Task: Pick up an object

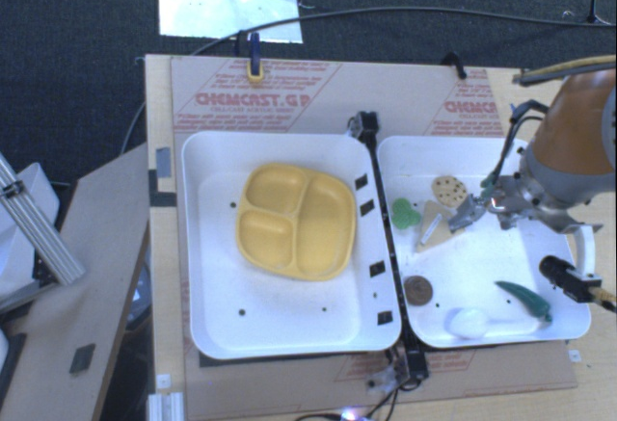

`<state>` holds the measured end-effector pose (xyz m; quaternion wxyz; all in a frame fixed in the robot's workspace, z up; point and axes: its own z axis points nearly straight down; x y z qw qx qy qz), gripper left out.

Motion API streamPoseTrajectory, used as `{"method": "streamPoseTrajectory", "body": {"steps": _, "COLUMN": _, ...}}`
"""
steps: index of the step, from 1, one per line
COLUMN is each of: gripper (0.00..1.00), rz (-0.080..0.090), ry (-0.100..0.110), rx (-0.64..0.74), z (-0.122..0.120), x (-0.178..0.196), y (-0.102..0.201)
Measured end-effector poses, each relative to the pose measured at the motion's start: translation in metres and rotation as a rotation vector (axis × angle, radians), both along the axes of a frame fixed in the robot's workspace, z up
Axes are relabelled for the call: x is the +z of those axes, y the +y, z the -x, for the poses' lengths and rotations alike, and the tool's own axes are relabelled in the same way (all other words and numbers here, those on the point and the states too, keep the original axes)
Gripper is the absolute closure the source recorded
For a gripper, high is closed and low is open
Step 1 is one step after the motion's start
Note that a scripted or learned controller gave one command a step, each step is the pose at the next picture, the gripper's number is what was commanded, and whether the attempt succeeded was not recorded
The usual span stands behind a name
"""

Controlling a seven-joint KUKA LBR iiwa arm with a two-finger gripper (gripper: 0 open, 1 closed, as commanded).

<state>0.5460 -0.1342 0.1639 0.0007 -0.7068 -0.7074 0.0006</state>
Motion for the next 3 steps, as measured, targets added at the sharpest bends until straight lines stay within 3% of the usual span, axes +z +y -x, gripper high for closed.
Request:
{"method": "streamPoseTrajectory", "body": {"steps": 1, "gripper": 0.0, "rz": -0.001, "ry": 0.002, "rx": 0.0, "z": 0.004, "x": -0.063, "y": 0.001}}
{"method": "streamPoseTrajectory", "body": {"steps": 2, "gripper": 0.0, "rz": -0.001, "ry": -0.004, "rx": 0.0, "z": 0.002, "x": -0.076, "y": 0.0}}
{"method": "streamPoseTrajectory", "body": {"steps": 3, "gripper": 1.0, "rz": 0.001, "ry": -0.008, "rx": -0.001, "z": 0.001, "x": -0.067, "y": 0.0}}
